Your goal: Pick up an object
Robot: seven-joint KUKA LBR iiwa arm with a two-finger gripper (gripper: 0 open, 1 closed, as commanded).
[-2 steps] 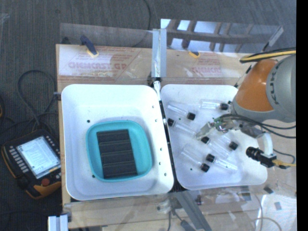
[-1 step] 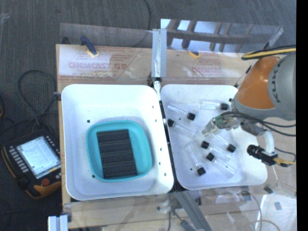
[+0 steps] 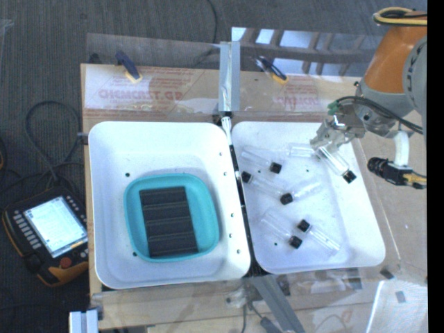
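Tubes lie scattered in the right bin (image 3: 361, 245), clear plastic with black caps. Nearest the front edge, one tube (image 3: 313, 236) lies at a slant with its cap (image 3: 295, 241) toward the bin's middle, and a second cap (image 3: 303, 225) sits just beside it. Further back, a tube (image 3: 304, 192) points its cap toward the bin's centre. Beyond that, two more tubes (image 3: 258, 159) lie near the left wall, one with its cap at the wall itself.

Left bin (image 3: 111, 186) holds a teal tray (image 3: 135, 207) with a dark ribbed insert (image 3: 168, 220), set toward the front.

At the right bin's far right corner the gripper (image 3: 331, 139) hangs over the rim, the grey arm (image 3: 378, 116) reaching in from the right with its orange band (image 3: 388, 57) above. A tube (image 3: 336, 162) slants down just below the gripper, its black cap at the lower end — whether the fingers grip it or merely sit above it cannot be told, nor how far apart they stand.

Behind both bins, a cardboard sheet (image 3: 152, 92) with faded red print covers the bench, with two clamps (image 3: 128, 66) at its far edge. Off the bench to the left — on the dark floor — lies a pendant (image 3: 48, 231) with a lit screen, its cable looping behind.
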